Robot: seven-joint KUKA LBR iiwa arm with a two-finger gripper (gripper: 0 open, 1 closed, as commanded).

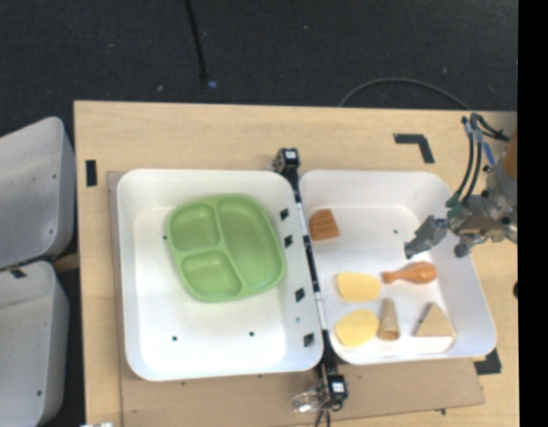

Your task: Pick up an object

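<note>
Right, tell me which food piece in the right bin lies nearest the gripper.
The orange drumstick. It lies just below the gripper, while the yellow pieces, cone, wedge and brown piece sit farther off.

Pale wooden bench (pixel 212 136), two shallow white bins side by side, left bin (pixel 136 327), right bin (pixel 372 189)

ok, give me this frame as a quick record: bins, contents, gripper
left bin: green divided plate
right bin: six food items
items: brown block, drumstick, two yellow pieces, cone, wedge
gripper: over right side of right bin, above the drumstick
held: nothing seen between the fingers
fingers: cannot tell state
</note>
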